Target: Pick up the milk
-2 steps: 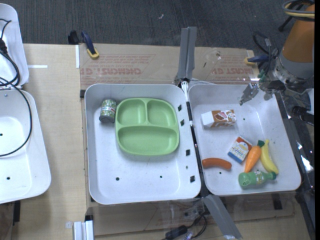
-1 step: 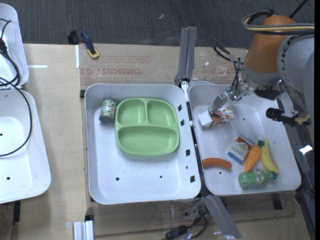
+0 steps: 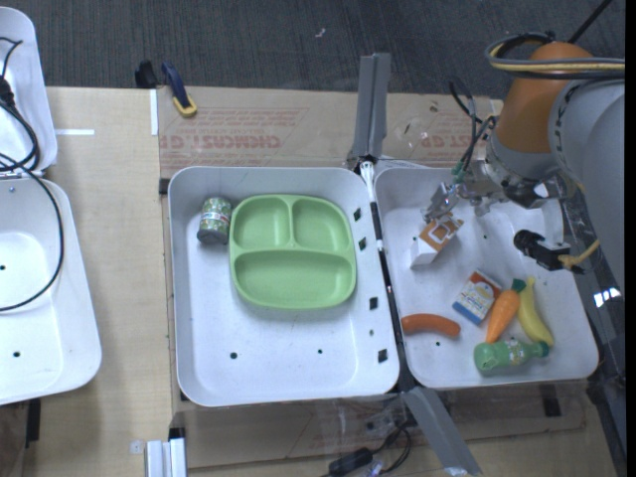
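Observation:
The milk (image 3: 434,242) is a small white carton with an orange-brown label, lying tilted in the upper left part of the right bin (image 3: 566,366). My gripper (image 3: 442,207) hangs directly over the carton's upper end, very close to it or touching it. Its dark parts overlap the top of the carton, so the contact is unclear. The grey arm with its orange band (image 3: 537,97) reaches in from the right.
The right bin also holds a sausage (image 3: 430,325), a colourful juice box (image 3: 477,297), a carrot (image 3: 502,314), a banana (image 3: 535,311) and a green bottle (image 3: 509,356). The left bin (image 3: 199,356) holds a green divided plate (image 3: 293,251) and a small can (image 3: 213,220).

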`<state>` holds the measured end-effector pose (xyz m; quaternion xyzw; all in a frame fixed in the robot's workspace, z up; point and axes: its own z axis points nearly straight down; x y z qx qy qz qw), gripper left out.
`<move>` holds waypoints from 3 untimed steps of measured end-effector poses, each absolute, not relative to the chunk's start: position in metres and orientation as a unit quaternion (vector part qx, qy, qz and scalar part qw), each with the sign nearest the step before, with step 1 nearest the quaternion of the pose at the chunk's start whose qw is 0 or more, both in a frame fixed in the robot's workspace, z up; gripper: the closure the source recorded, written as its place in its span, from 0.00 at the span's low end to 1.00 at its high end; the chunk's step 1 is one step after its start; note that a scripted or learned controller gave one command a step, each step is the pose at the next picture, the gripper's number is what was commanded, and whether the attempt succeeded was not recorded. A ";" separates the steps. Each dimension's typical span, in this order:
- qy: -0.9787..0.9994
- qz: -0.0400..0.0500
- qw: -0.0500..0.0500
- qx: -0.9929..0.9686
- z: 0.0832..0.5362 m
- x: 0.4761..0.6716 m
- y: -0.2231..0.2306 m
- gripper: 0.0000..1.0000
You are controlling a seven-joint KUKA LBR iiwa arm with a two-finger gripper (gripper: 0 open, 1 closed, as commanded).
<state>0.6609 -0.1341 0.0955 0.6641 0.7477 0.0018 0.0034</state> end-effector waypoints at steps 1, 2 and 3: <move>0.775 0.000 0.000 0.632 0.092 0.614 -0.106 0.00; 0.774 0.000 0.001 0.634 0.102 0.614 -0.108 1.00; 0.734 -0.001 0.000 0.679 0.198 0.659 -0.075 1.00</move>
